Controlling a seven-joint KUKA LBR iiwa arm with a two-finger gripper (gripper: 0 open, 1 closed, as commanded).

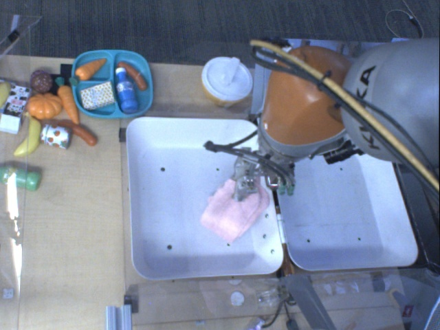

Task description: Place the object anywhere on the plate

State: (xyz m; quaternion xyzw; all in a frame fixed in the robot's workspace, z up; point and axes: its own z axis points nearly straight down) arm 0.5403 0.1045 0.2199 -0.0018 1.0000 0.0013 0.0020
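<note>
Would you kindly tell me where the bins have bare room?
The left white bin is bare left of the pink folded cloth. The right white bin is bare below the grey arm. Crowded where the gripper meets the cloth.

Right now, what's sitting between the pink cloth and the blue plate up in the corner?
In the camera view, just bare white bin floor and its rim, then a strip of wooden bench, lie between the pink cloth and the blue plate. Nothing else sits there.

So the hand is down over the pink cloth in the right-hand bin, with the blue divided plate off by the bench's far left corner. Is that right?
Not quite. The camera view shows the pink cloth lying in the left bin, not the right one. The rest holds: the hand is down over the cloth, and the blue divided plate sits toward the bench's far left corner.
</note>
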